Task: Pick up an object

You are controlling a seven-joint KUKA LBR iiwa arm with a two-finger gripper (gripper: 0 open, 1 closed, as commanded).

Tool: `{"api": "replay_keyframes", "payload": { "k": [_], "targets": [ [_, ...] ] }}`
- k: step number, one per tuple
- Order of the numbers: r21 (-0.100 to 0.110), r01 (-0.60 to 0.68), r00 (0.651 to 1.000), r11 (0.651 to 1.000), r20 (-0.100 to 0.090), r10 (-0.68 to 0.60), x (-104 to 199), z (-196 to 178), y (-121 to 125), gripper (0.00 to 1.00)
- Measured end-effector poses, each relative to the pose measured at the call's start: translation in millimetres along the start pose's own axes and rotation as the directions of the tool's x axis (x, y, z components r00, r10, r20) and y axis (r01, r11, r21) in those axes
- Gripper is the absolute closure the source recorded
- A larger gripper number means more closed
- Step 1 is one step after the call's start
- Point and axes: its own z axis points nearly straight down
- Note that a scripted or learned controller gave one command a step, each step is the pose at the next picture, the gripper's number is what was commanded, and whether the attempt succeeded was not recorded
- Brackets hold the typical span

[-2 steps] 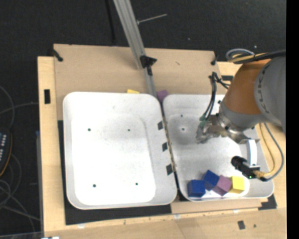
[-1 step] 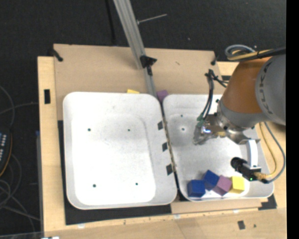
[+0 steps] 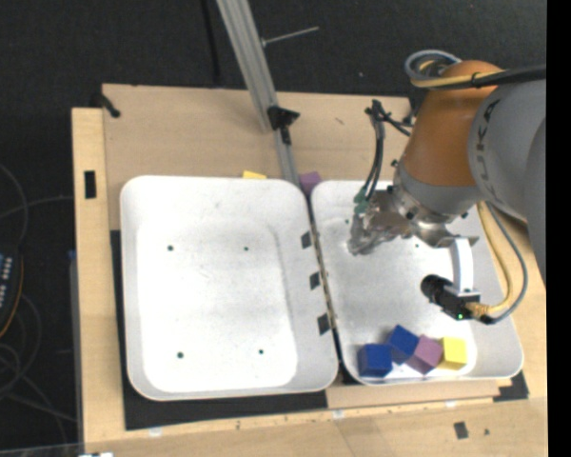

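Several small blocks cluster at the near end of the right bin: a blue block, a second blue block, a purple block and a yellow block. My gripper hangs over the far left part of that bin, close to the divider and well away from the blocks. The grey wrist and orange band rise behind it to the right. Nothing shows beneath or at its tip.
The left bin lies beside the right one. A yellow piece and a purple block rest on the bench just beyond the bins' far rims. A slanted metal pole ends near the divider's far end.
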Motion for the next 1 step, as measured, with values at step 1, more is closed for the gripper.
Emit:
{"api": "replay_keyframes", "payload": {
  "k": [1],
  "targets": [
    [0.008,-0.005,1.0,1.0,0.002,0.005,14.8,30.5,17.1,1.0]
  ]
}}
